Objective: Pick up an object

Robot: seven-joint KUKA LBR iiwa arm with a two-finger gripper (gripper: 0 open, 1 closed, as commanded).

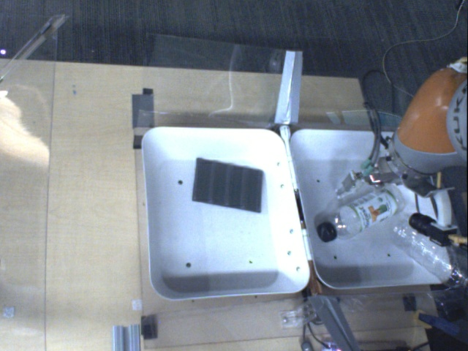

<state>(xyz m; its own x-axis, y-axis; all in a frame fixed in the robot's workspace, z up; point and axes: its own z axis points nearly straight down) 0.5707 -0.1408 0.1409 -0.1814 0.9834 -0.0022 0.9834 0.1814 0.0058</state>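
The gripper [363, 179] is seen low inside the right bin [322, 148], toward that bin's 3 o'clock side, below the orange-banded wrist. Whether anything is gripped cannot be told, as the tool is small and partly masked by the wrist.

A clear plastic bottle [363, 216] with a black cap and a printed label is found lying on its side near the bin's centre, cap pointing to 8 o'clock. The tool sits just beside the bottle's upper end, at about 12 o'clock from the label; contact cannot be confirmed. A second clear item [428, 248], crumpled or ribbed, lies at the bin's 4 o'clock corner. A dark ribbed rectangular pad [227, 185] lies flat in the left bin [219, 284], well apart.

Risks are judged as follows: a round, smooth bottle on its side may roll or squirt away if pinched off-centre; a closure beside rather than around the body would lift nothing; transparency may mislead the aim
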